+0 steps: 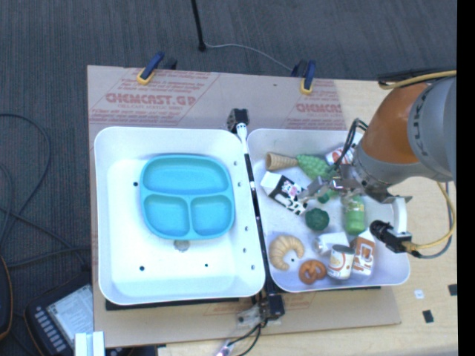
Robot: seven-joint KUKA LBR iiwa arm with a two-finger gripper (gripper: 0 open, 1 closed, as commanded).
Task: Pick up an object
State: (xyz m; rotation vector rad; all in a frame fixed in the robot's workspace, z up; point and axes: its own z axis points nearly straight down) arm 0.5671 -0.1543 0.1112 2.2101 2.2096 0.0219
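Here gripper (pixel 332 186) hangs low in right bin (pixel 397 277), green ball (pixel 318 219) just below-left, green bottle (pixel 355 215) just right; jaw state unreadable.

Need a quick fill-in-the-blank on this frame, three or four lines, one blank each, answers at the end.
1. The blue divided plastic tray lies in the ___ white bin.
2. That tray has ___ compartments.
3. The tan croissant-shaped toy lies in the right white bin, near its ___ edge.
4. The grey arm's orange band sits over the ___ bin.

Missing words: left; three; front; right
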